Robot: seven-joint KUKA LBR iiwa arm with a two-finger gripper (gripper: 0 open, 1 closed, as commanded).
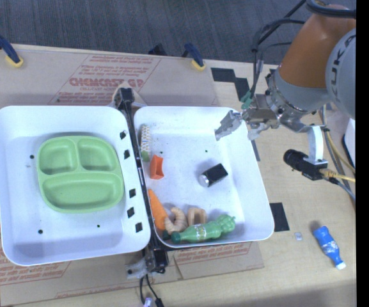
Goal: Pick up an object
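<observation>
Claw hovers over right bin — above black cylinder.

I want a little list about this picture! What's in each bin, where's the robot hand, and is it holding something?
left bin: green plate
right bin: black can, green bottle, carrot, orange block, pretzels
gripper: above the right bin's far right corner, nothing seen between its fingers
bench: blue bottle outside the bins
</observation>
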